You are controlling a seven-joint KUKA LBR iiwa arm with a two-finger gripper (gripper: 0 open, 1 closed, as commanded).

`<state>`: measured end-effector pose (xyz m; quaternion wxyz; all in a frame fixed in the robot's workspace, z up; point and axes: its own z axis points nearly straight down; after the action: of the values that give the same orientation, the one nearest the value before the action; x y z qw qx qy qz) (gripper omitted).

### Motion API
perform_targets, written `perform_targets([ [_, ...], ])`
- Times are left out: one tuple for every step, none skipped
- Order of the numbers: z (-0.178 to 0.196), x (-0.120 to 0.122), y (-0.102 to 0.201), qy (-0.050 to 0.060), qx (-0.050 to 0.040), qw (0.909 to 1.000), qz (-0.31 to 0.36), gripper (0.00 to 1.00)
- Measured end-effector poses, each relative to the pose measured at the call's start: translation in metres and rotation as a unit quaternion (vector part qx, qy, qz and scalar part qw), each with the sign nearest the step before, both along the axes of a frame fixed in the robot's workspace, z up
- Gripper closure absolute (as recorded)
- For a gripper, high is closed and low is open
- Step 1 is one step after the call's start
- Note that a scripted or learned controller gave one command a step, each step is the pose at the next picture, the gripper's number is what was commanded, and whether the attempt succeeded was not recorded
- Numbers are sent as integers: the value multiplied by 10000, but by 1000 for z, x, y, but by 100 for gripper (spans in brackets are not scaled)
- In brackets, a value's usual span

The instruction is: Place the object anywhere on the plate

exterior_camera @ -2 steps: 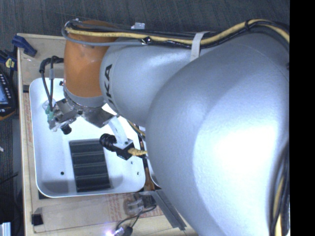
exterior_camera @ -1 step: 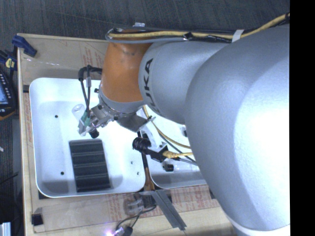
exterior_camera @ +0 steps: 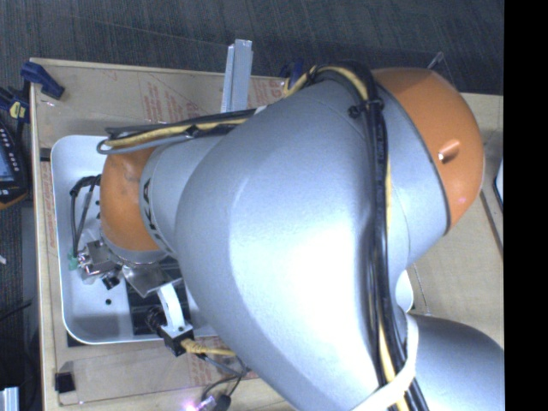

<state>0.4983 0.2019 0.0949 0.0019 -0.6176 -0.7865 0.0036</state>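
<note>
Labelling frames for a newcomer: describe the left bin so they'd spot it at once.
Start from the big grey arm that fills most of the view. At its left end, under the orange band, the white bin sits on the brown bench. It is the one pale, round-cornered tray with raised walls.

The big grey arm (exterior_camera: 317, 247) reaches in from the right and bends down to the left, its orange band (exterior_camera: 120, 204) low above the wrist, and the gripper (exterior_camera: 94, 264) hangs beneath, too hidden to show how it stands.
</note>
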Motion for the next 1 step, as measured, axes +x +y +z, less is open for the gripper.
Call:
perform_targets([
  [92, 24, -64, -18, 16, 9968, -801, 100],
])
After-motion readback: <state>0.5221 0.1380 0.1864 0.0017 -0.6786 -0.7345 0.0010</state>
